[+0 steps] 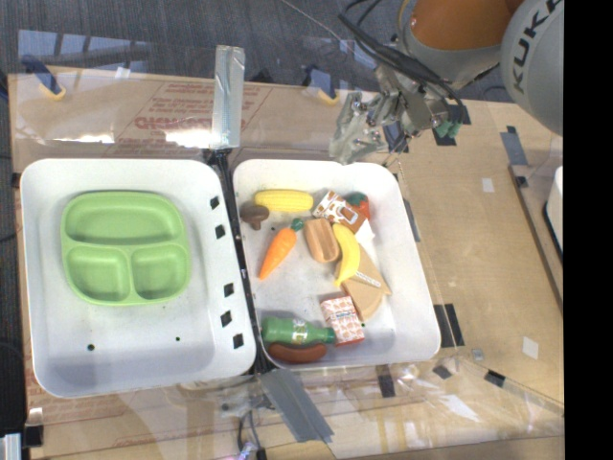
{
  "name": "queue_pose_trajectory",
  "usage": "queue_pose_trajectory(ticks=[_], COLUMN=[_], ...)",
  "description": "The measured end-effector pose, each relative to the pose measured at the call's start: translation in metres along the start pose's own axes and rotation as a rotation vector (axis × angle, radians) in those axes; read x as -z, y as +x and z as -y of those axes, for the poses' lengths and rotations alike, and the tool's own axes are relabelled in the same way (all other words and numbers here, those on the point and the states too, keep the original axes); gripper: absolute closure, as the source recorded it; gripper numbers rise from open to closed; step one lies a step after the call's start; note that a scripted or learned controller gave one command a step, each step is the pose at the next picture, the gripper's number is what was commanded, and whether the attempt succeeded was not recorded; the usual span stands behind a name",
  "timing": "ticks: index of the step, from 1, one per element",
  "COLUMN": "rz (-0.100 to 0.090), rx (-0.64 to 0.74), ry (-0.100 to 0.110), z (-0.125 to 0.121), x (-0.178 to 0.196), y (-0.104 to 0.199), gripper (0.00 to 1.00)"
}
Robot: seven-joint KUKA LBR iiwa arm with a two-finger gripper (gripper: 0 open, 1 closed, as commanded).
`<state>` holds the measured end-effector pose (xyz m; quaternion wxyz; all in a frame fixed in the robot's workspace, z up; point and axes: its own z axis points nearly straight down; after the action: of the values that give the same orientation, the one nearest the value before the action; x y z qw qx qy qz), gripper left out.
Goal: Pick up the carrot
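Note:
The orange carrot (279,248) with a green top lies tilted in the right bin (410,257), left of centre, between a brown mushroom (255,215) and a brown bread roll (322,241). My gripper (351,138) hangs above the bin's far rim, up and right of the carrot and well apart from it. Its pale fingers (342,140) point down and stand apart, with nothing between them.
The right bin also holds a corn cob (283,200), a banana (347,252), a red-and-white box (342,319), a green bottle (297,333), a sausage (296,354) and a cheese wedge (365,297). A green divided tray (124,247) sits in the left bin (38,286).

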<state>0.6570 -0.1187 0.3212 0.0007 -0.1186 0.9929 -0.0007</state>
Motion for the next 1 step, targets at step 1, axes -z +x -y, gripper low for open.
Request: queue_pose_trajectory(ticks=[1], rz=[0.007], rx=[0.005], ry=[0.005], z=[0.0599], x=[0.0625], y=[0.0141], gripper=[1.0])
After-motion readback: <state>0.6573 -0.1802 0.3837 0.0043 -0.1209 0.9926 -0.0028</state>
